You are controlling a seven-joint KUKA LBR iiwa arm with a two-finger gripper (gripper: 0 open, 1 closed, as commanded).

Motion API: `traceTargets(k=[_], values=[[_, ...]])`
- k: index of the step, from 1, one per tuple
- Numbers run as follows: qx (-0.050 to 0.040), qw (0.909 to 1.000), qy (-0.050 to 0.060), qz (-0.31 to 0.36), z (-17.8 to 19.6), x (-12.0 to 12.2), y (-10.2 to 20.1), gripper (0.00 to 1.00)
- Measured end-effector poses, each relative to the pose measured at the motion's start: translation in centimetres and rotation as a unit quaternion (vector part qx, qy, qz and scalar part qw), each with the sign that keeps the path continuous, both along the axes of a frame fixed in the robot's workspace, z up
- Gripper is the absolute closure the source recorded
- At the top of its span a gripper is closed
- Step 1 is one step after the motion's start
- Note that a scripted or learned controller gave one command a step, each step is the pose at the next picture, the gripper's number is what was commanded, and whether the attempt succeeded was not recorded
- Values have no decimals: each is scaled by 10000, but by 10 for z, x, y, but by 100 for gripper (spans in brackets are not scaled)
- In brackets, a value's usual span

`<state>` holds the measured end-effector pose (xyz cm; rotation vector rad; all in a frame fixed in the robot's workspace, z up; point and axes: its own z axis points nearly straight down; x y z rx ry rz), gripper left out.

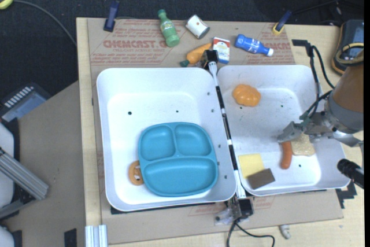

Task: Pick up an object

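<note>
Pincer low in the right bin, arm entering from the view's right. Whether it is spread or pressed together: cannot tell, the tip is a grey blur. Nothing seen between its tips.

Step in hand, as judged: approach and descent, grasp not yet made. Likeliest target is the sausage, just below the pincer, a short red-orange cylinder, smooth, lying near upright in the view. A tan bread slice sits just right of it, touching or nearly so.

Next move calls for centring over the sausage across its narrow width, clear of the bread.

Other candidates: orange rounded lump, glossy, up-left of the pincer; yellow square block and brown flat piece, down-left, touching each other.

Far left, other bin: blue compartment plate, matte plastic, rounded corners.
</note>
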<state>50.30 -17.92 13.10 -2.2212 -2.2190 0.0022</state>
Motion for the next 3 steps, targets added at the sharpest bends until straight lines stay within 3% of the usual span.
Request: traceTargets(k=[1,2,3], values=[[-2,10000,-21,8,-46,-10,35,0],[-8,10000,-22,-1,-37,-10,35,100],[0,10000,-19,13,54,44,104,100]])
